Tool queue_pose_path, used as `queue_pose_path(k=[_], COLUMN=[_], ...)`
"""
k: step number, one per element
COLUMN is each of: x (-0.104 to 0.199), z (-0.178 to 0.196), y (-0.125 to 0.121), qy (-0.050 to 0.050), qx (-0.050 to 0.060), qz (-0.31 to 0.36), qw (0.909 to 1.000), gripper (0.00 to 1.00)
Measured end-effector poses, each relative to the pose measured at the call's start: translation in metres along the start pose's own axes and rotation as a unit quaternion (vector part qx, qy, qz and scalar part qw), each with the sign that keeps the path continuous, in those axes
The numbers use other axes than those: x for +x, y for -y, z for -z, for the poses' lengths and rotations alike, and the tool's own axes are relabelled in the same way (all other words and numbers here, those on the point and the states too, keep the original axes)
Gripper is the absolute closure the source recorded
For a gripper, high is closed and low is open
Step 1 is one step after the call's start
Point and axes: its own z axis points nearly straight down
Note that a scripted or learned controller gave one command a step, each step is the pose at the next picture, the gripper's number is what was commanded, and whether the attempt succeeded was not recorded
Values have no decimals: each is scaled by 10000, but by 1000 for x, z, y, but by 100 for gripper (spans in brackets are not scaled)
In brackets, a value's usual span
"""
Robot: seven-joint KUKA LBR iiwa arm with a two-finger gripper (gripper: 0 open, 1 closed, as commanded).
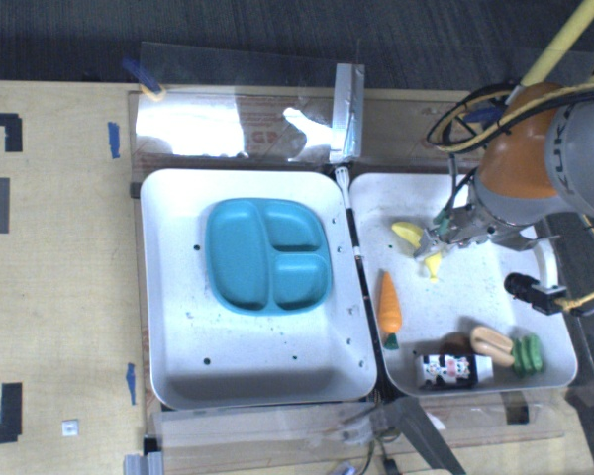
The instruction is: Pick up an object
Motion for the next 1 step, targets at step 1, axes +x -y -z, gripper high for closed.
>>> queue_pose_path(k=[1], x=[27], z=[81], y=[-61], qy=[-3], qx=[12], qz=[-1082], qw=[9941], gripper=[100])
